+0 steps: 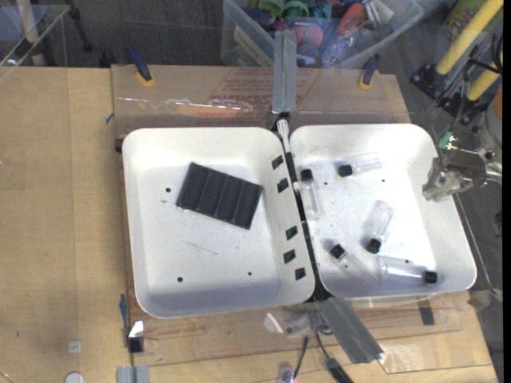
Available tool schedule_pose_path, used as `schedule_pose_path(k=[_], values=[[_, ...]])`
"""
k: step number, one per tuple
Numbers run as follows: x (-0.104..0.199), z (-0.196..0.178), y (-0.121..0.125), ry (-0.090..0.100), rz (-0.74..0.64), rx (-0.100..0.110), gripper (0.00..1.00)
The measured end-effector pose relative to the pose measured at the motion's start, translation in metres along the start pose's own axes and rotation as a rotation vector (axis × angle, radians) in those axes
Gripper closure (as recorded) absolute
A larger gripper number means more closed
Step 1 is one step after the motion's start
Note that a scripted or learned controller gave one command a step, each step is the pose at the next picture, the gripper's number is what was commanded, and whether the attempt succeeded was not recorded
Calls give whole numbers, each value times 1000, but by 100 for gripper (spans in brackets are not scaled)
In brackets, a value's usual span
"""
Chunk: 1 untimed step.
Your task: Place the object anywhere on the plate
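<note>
A dark ridged rectangular plate (219, 195) lies flat and slightly turned in the left bin (152, 294). Several clear vials with black caps lie in the right bin (415, 138): one near the back (357, 166), one along the divider (307, 190), one in the middle (378, 223), a short one (338, 253) and a long one at the front right (403, 270). My gripper (449, 179) hangs over the right bin's right rim, apart from every vial. Nothing is seen in its grasp.
A metal divider bar (284, 78) runs between the two bins, with black clips down the seam. A clear tub of colourful toys (319, 10) stands behind the bench. Cables and yellow tubing (471, 22) crowd the back right.
</note>
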<state>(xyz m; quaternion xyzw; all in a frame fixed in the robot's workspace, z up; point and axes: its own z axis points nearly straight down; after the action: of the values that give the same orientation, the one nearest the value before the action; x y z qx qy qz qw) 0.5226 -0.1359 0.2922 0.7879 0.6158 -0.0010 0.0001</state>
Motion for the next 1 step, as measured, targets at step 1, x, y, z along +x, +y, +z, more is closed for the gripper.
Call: schedule_pose_path(k=[1], values=[[0,0,0,0,0,0,0]])
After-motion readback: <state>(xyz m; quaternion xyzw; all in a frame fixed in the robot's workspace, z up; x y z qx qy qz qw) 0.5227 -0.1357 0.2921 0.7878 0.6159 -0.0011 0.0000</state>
